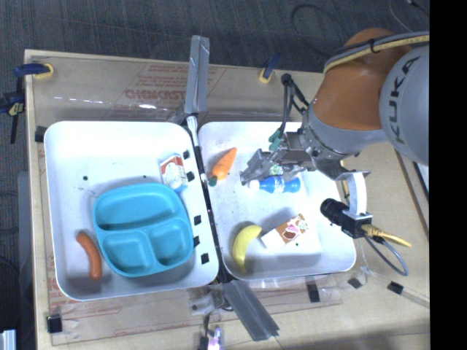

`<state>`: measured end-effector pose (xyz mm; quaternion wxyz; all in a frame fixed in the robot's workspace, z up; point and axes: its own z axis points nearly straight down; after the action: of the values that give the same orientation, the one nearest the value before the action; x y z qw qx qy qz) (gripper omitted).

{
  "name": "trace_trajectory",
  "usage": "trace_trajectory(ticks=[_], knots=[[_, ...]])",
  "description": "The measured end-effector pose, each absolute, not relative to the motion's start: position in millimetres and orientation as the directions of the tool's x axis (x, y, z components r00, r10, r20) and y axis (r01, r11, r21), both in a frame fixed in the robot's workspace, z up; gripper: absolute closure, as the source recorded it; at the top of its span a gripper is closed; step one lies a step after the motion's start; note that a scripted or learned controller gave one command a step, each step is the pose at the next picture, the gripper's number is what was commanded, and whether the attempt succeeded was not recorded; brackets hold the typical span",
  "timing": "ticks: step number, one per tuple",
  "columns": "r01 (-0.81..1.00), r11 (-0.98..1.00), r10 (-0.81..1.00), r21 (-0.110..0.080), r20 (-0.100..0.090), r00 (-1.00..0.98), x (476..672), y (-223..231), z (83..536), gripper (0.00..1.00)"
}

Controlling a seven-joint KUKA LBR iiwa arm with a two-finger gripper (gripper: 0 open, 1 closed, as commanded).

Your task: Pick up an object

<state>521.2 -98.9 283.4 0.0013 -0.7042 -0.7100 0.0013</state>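
Note:
My gripper (261, 169) hangs over the middle of the right bin (328, 257), right above a blue bottle (284, 186) that lies on its side with its white cap pointing left. The gripper's lower edge overlaps the bottle's top. An orange carrot (223, 163) lies just left of the gripper, near the divider. A yellow banana (245, 245) and a small brown and white carton (286, 232) sit at the bin's front.
The left bin (66, 141) holds a blue divided plate (142, 228), a red sausage (90, 254) at the front left and a small red and white carton (173, 170) by the divider. The arm's grey body (365, 100) covers the right bin's back right corner.

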Motion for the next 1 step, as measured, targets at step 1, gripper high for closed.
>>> trace_trajectory(ticks=[1], knots=[[0.998, -0.070, 0.998, -0.005, 0.000, 0.070, 559.2, -158.5, 191.7, 0.00]])
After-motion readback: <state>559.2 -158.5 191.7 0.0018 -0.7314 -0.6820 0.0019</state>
